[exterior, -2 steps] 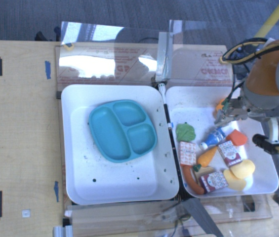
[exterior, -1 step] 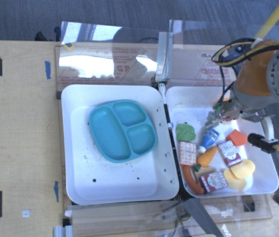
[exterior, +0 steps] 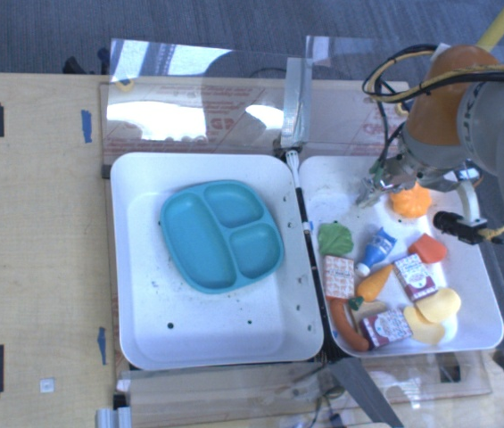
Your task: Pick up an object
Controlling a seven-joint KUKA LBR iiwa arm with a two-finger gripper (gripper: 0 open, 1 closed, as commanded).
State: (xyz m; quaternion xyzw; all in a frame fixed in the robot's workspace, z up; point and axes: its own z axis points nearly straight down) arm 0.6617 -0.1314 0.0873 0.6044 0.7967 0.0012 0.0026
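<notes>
My gripper (exterior: 382,185) hangs over the back of the right bin (exterior: 492,315), below the arm's orange band. An orange fruit (exterior: 410,202) lies just to its right and slightly nearer, close to the gripper's tip. I see nothing held in the gripper. Toys are crowded in the bin's front half: a green leafy piece (exterior: 334,237), a blue bottle (exterior: 376,250), a red block (exterior: 428,248), a red-and-white carton (exterior: 339,276), a carrot-like orange piece (exterior: 374,283), a red box (exterior: 417,277), a yellow fruit (exterior: 436,309) and a sausage (exterior: 348,326).
The left bin (exterior: 136,310) holds a blue divided plate (exterior: 223,234). A clear wall with a metal post (exterior: 294,105) stands behind both bins. The arm's black cables (exterior: 394,65) loop above the right bin's back edge. A black bracket (exterior: 461,226) sticks out near the right wall.
</notes>
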